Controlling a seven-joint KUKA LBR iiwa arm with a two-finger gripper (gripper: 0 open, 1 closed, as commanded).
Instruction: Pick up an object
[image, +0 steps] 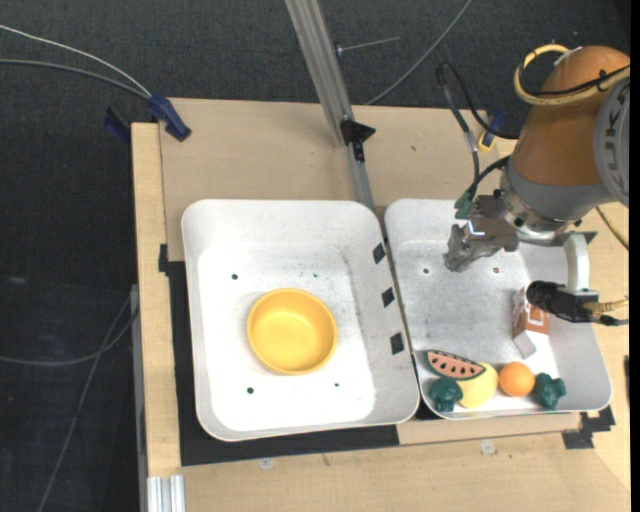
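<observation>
Camera view: fixed overhead, slanted, both bins visible.
Arm: enters from 3 o'clock; orange band (570, 100) above the wrist, at 1 o'clock of the frame.
Gripper (457, 258): over the upper part of the right bin (440, 320), pointing down toward the bin floor. Finger state: cannot tell. Nothing is seen between the fingers.
Left bin (215, 260): holds a yellow bowl (291, 330), upright, just below the bin centre.
Right bin contents: grouped along the near edge at 5 o'clock of the bin.
Watermelon slice (457, 364): at 6 o'clock from the gripper, well apart from it.
Green object, left (446, 393): touching the yellow fruit (480, 388).
Orange (516, 380): just beside the yellow fruit, at its 3 o'clock.
Green object, right (548, 390): beside the orange.
Brown block (530, 318): near the bin's right wall.
Bench (250, 160): tan surface under both bins.
</observation>
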